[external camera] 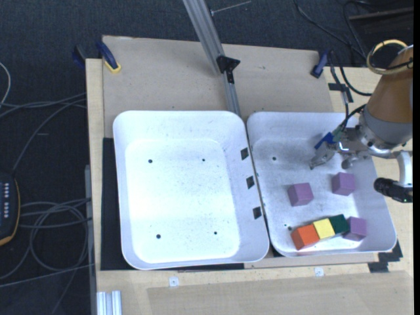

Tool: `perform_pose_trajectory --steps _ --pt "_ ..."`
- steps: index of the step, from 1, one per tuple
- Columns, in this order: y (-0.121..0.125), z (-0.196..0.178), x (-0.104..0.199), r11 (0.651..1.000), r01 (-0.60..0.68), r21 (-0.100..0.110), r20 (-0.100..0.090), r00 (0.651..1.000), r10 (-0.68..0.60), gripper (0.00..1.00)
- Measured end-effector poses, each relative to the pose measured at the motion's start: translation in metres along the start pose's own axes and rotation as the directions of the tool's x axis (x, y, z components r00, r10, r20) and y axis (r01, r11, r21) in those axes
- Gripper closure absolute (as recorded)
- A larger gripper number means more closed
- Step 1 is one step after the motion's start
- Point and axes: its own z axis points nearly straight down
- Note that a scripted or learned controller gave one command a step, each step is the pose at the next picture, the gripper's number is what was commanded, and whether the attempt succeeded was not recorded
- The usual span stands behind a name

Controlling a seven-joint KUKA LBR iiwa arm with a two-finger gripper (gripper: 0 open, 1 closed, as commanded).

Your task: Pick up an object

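Note:
In the right bin [282,133] lie three purple cubes: one [300,193] mid-bin, one [343,184] to its right, and a smaller one [357,227] near the front right corner. A bar of orange, yellow and green blocks [319,231] rests along the front wall. My gripper [332,161] hangs over the right bin's back half, its fingers spread open with nothing between them. It sits just above and left of the right-hand purple cube, apart from it.
The left bin [131,176] stands beside the right one, joined by black clips [249,182]. A slanted metal pole [209,35] rises from the bench behind the bins. Blue clamps [108,56] hold the board's back corners. Cables lie on the floor at left.

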Motion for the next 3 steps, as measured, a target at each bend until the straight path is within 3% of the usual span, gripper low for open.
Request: perform_pose_trajectory --steps 1,2,3 --pt "0.0 0.036 0.001 1.0 0.0 -0.002 0.001 1.0 0.0 0.0" --pt "0.001 0.022 0.0 1.0 0.0 -0.009 0.001 1.0 0.0 1.0" --pt "0.001 -0.042 0.003 1.0 0.001 -0.015 0.005 1.0 -0.001 1.0"
